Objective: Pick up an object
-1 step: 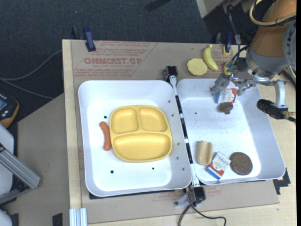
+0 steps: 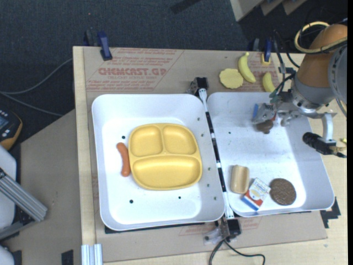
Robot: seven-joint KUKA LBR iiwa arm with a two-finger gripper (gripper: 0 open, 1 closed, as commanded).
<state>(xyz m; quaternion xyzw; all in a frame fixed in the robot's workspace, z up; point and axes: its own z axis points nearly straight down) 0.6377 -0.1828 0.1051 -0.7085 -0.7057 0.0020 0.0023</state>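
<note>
Pincer [image 2: 270, 116] low in right bin [image 2: 309, 164], grip state unclear | brown object [image 2: 265, 126] just beneath, unlifted | pickup apparently not yet done

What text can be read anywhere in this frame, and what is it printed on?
"CHEMCAST GP" in red, large, on the brown board under the bins; the last letters are faint.
Smaller red lines above and below it, and along the board's front edge: too blurred to read.
Red, white and blue packet in the right bin: print too small to read.
</note>
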